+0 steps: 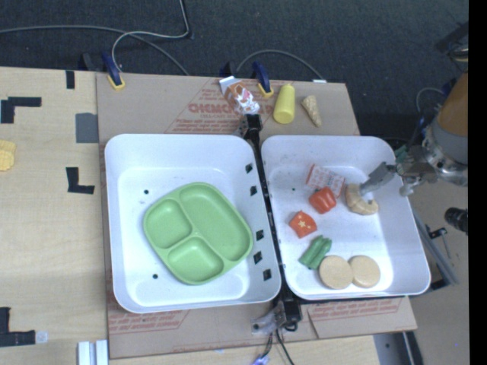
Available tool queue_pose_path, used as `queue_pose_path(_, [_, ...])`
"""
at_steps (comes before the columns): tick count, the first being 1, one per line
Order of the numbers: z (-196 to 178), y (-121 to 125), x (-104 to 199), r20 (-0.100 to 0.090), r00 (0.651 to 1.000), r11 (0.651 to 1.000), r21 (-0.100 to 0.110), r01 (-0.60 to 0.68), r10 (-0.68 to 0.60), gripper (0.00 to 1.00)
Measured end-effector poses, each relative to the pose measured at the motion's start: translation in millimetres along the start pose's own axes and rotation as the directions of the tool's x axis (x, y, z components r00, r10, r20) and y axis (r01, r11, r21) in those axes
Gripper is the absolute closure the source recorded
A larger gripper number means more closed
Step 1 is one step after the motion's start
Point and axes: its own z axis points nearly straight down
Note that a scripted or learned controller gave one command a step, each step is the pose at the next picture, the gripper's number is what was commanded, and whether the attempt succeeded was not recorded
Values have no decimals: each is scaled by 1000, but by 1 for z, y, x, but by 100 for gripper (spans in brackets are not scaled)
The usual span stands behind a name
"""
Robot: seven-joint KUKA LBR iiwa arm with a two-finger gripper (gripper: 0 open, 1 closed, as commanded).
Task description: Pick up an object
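Note:
The right bin [396, 261] holds several small things: a beige lump [362, 203], a red pepper [323, 200], a red piece with a pale mark [303, 223], a green vegetable [315, 252], two round tan discs [335, 272] [364, 271] and a white-and-red packet [326, 177]. My gripper [388, 185] reaches in over the bin's right rim and stands open. One grey finger [374, 179] slants down just above the beige lump. Nothing is between the fingers.
A green divided plate [198, 232] lies in the left bin [125, 173]. Behind the bins on the cardboard lie a yellow bottle [284, 103], a tan cone [312, 110] and a small wrapped packet [240, 93]. Cables run along the back.

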Motion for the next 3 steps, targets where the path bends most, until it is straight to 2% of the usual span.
queue_pose_path(1, [37,53,36,-1,1000,1000,0,0,0,0])
queue_pose_path(2, [126,41,78,0,1000,1000,-2,1,-1,0])
queue_pose_path(3, [115,42,78,3,1000,1000,-7,1,-1,100])
